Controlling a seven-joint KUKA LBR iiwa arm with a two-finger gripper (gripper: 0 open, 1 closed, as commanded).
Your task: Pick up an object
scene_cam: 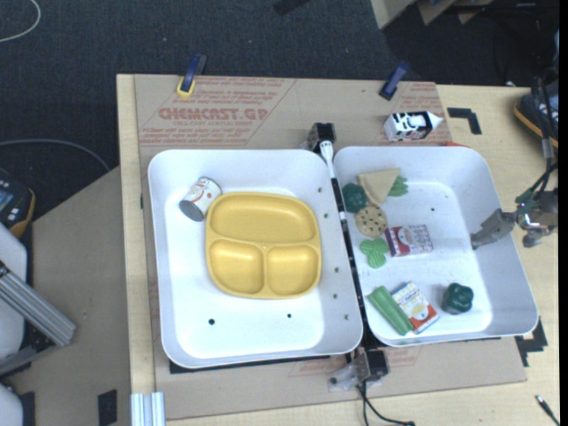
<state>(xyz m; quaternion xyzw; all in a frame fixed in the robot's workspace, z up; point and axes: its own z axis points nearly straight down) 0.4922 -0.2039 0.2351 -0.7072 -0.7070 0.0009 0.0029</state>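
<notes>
The right bin (497, 180) holds several small items. A tan sandwich wedge (380, 184) lies at the back, with a speckled cookie (370, 220) and a dark green piece (355, 197) near the left wall. A red and white box (408, 239) sits mid-bin next to a green leafy piece (375, 254). At the front lie a green stick (388, 310), a small printed carton (414, 304) and a dark green pepper (458, 297). My gripper (490, 230) hangs low over the bin's right side, apart from all of them, with nothing seen in it.
The left bin (173, 264) carries a yellow divided plate (263, 243) and a small tipped can (199, 199) at its back left. A black and white carton (413, 124) stands on the cardboard behind the right bin. Clamps (188, 76) grip the board's far edge.
</notes>
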